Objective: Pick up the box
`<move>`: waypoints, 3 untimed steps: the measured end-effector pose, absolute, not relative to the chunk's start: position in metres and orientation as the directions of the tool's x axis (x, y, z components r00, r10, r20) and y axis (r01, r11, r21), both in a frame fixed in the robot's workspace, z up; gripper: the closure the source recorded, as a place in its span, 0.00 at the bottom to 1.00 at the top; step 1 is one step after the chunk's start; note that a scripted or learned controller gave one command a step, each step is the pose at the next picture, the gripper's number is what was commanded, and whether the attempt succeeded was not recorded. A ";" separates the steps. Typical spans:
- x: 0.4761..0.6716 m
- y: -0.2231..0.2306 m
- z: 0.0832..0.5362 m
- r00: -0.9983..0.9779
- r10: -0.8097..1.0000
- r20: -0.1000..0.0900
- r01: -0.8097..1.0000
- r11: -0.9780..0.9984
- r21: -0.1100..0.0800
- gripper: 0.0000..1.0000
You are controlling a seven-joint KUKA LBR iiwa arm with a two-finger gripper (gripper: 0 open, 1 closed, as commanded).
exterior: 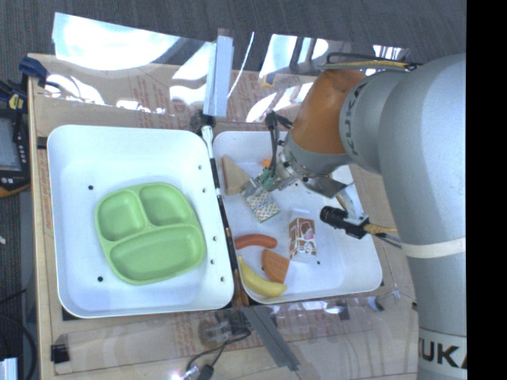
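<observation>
While arm overhangs right bin (360,271) | box (302,238) flat inside

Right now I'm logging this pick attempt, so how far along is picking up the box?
Done: the arm has reached into the right bin, and its gripper sits low by the patterned box. In hand: nothing visibly; the patterned box lies on the bin floor just below the gripper. The brown carton lies apart, untouched. Left: grasping and lifting. The green plate lies in the left bin.
</observation>
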State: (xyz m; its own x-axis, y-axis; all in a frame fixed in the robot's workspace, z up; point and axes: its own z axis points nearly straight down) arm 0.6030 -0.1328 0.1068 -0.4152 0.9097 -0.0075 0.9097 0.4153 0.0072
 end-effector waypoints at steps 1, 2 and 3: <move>0.637 -0.118 0.193 -0.933 0.361 -0.003 0.361 0.933 0.000 1.00; 0.637 -0.118 0.193 -0.932 0.361 -0.003 0.361 0.932 -0.001 0.00; 0.614 -0.141 0.092 -0.735 0.678 -0.001 0.678 0.735 0.000 0.00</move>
State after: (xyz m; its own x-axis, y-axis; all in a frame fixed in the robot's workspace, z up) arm 0.6138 -0.1410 0.0924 -0.7347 0.6784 -0.0015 0.6784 0.7347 0.0004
